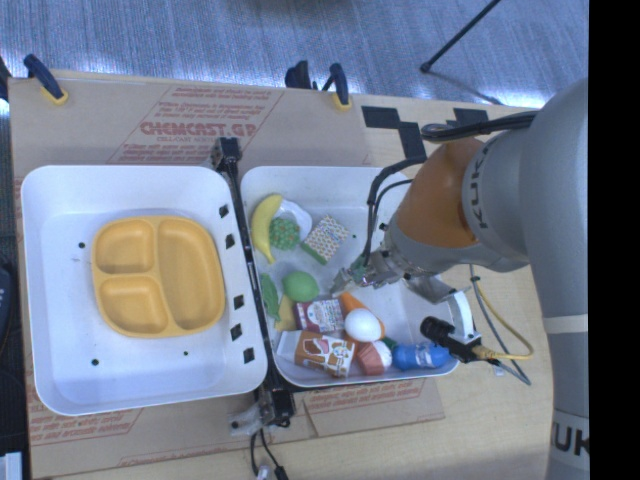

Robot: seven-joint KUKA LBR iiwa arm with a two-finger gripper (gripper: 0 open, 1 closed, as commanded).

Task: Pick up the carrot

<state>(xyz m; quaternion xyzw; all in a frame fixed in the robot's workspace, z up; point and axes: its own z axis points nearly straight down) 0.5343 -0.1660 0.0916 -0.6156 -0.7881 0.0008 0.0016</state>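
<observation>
The carrot point(349, 301) is a small orange piece in the right bin point(300, 180), wedged between a white egg point(362, 324) and a red-and-white packet point(321, 314). Only its upper end shows. My gripper point(358, 274) hangs low in the right bin, just above and slightly right of the carrot, below the orange band of the arm point(440, 208). Nothing can be seen held in it.
Crowded around the carrot are a green lime point(300, 287), a banana point(265, 226), a checkered box point(327, 238), a printed carton point(325, 353) and a blue bottle point(415, 356). The left bin point(40, 268) holds a yellow divided tray point(158, 273).
</observation>
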